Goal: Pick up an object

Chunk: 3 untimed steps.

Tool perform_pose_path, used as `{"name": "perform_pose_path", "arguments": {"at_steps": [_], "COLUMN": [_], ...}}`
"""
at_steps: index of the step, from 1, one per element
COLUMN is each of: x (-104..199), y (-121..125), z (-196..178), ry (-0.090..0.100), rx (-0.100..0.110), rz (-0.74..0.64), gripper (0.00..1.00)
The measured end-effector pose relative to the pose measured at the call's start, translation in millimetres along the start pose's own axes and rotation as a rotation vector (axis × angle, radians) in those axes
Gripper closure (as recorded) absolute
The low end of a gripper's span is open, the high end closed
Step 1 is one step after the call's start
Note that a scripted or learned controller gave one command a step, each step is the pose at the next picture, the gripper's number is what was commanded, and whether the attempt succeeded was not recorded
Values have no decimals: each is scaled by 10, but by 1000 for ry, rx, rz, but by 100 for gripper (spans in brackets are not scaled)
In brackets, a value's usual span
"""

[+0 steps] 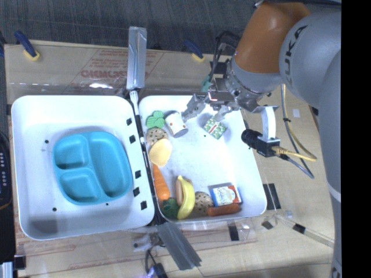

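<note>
Arm [290,33]: reaching in from the right, wrist hanging over the far edge of the right bin [249,155], likely lined up for a drop onto the toys beneath.
Gripper [210,110]: two fingers spread apart, nothing pinched between them; one tip pointing toward the small white cup, the other toward the green-and-white packet.
Green-and-white packet [215,128]: lying on the bin floor near the far edge, just under the right-hand fingertip; judged the nearest candidate to grasp.
Small white cup [175,124]: tipped on its side near the far-left corner, just beside the left-hand fingertip, close to the green leafy toy [154,120].
Left wall of the right bin: lined with a cookie [154,135], a yellow lemon-like toy [160,152] and a carrot [160,182], probably pushed there and awkward to reach.
Near edge: banana [185,197], blue-and-red carton [224,195] and a sausage [223,210] crowded together, well apart from the fingers.
Left bin [35,126]: holding a blue divided tray [91,167], well apart from the gripper.
Stage: judged before any grasp.
</note>
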<state>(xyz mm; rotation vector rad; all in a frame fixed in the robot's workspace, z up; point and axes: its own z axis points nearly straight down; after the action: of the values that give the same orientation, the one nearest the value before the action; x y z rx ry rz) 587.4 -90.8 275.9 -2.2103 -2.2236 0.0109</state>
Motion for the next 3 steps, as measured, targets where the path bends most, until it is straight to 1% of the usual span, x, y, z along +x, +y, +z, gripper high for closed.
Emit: {"name": "perform_pose_path", "arguments": {"at_steps": [1, 2, 3], "x": [-516, -427, -218], "y": [392, -623, -993], "z": [1748, 1872, 1872], "ry": [2, 2, 3], "rx": [11, -2, -7], "rz": [93, 232, 54], "gripper": [0, 0, 0]}}
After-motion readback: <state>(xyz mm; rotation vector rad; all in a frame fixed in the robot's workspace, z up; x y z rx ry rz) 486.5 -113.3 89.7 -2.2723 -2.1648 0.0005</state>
